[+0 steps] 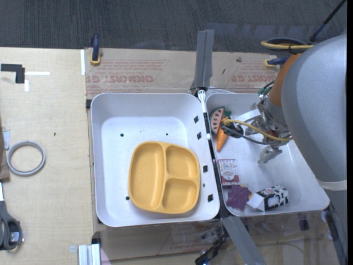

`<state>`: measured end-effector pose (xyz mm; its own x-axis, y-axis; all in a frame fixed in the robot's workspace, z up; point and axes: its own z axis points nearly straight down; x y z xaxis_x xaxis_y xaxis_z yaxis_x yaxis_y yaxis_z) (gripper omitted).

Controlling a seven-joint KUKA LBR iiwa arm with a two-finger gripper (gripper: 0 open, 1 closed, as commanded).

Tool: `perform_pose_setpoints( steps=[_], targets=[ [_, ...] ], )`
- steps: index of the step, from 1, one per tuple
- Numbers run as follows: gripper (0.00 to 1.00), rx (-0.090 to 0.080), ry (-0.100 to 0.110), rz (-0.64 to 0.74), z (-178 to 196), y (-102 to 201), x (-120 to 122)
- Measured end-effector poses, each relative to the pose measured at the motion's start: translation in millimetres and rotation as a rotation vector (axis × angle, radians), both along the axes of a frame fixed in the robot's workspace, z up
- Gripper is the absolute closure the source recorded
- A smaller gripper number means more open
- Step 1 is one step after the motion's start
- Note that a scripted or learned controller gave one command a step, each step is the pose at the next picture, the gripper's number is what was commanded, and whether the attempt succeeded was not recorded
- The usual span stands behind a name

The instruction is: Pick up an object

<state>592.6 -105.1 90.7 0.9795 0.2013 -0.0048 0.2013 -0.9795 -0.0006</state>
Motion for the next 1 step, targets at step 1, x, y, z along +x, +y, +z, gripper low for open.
perform_pose_setpoints(
  steps=[1],
  targets=[
    [0.00, 0.001, -0.003, -0.002, 100.7, 66.0, 42.4]
  ],
)
